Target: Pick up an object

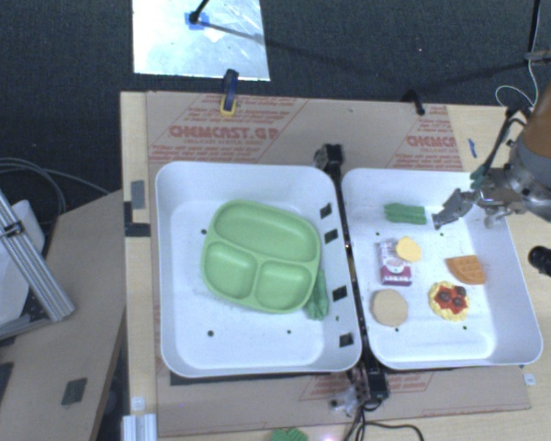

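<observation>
Toy food pieces lie scattered in the right bin (510, 274) on the desk (285, 122): a green piece (404, 213) at the far side, a red-and-white packet (393, 263) with a small yellow piece (409, 249) just beside it, a round tan cookie (389, 308) nearer the camera, an orange wedge (466, 268) to the right, and a yellow disc topped with red (450, 300) near it. The grey arm (544, 150) reaches in from the right at a slant, its wrist low over the bin's far right part. The claw (448, 211) points left, its tip just to the right of the green piece; whether it touches that piece cannot be told, and how far the claw is spread cannot be told either. Nothing is seen gripped in it. In the left bin (179, 246) a green divided tray (260, 255) with three compartments rests slightly tilted, a scrap of green cloth (318, 297) showing at its near right edge. A yellow-and-black clamp (229, 94) sits at the desk's far edge.
</observation>
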You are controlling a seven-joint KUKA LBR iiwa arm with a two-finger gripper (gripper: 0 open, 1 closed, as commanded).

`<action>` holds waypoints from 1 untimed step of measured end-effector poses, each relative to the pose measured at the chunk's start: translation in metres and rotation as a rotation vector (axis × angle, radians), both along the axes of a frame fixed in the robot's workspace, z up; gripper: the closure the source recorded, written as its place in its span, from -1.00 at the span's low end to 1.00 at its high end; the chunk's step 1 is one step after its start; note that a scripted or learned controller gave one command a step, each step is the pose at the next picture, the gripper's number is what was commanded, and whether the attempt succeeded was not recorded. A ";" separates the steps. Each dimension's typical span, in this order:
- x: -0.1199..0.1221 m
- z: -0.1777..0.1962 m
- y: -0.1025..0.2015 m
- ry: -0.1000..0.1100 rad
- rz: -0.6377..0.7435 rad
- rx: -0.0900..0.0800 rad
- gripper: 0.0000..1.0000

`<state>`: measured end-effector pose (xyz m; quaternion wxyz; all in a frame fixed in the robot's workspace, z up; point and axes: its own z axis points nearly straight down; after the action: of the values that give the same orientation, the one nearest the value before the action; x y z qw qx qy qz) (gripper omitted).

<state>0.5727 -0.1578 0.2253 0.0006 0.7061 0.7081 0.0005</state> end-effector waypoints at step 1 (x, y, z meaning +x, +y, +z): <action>-0.046 -0.070 0.050 0.006 0.003 0.003 -1.00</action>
<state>0.5268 -0.1076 0.1551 -0.0028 0.7049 0.7093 -0.0006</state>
